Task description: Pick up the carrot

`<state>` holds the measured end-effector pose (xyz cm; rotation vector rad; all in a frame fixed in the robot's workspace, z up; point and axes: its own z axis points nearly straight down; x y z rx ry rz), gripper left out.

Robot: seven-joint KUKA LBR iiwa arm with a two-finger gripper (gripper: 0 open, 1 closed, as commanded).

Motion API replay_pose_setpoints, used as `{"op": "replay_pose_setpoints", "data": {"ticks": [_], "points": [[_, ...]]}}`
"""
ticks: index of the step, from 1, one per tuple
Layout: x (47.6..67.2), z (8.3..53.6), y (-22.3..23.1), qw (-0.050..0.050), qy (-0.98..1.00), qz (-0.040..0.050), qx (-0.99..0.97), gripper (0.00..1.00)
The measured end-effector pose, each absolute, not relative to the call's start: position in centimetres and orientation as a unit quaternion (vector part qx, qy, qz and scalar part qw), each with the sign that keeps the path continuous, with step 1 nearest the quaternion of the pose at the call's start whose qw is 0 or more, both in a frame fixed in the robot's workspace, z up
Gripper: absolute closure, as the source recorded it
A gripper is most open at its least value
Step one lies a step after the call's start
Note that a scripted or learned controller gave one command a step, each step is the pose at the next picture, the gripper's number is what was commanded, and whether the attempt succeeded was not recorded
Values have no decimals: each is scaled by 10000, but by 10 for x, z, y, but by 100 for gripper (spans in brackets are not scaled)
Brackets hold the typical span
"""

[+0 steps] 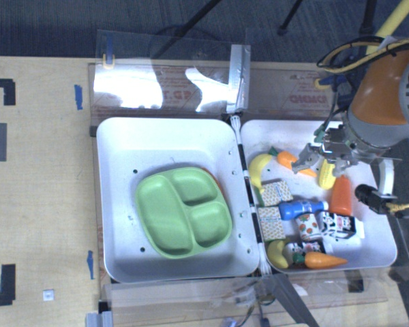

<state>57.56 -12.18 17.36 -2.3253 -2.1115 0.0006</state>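
Claw (312,161) low over the upper part of the right white bin (382,251), its grey metal fingers spread apart, nothing visibly between them. Grey arm with orange band (382,94) comes in from the right above it. Just left of the claw: a small orange carrot-like piece with a green top (285,159), beside a yellow banana-shaped toy (258,169) against the bin's left wall. Below the claw: a yellow corn-like piece (326,174) and an orange bottle-shaped item (341,196). Mid-bin: two patterned flat packets (275,192), a blue-and-white tube (301,209), a black-and-white printed carton (337,225). The orange tapered carrot with a green stem end (320,260) lies flat along the bin's bottom edge, tip pointing right, well apart from the claw and untouched. A yellow rounded fruit (278,251) sits just left of it. The left white bin (116,155) holds a green three-compartment plastic plate (184,211). Both bins rest on a light wooden surface (41,182) with black and blue tape marks. A clear plastic panel (160,80) stands behind the left bin.
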Motion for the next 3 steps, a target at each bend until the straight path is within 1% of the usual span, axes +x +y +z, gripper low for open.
{"op": "replay_pose_setpoints", "data": {"ticks": [1, 2, 3], "points": [[617, 86, -117, -17, -6779, -10, -7352, 0], [618, 97, -116, -17, -6783, -15, -7348, 100], [630, 229, -69, -7, -7053, -1, -7090, 100]]}}
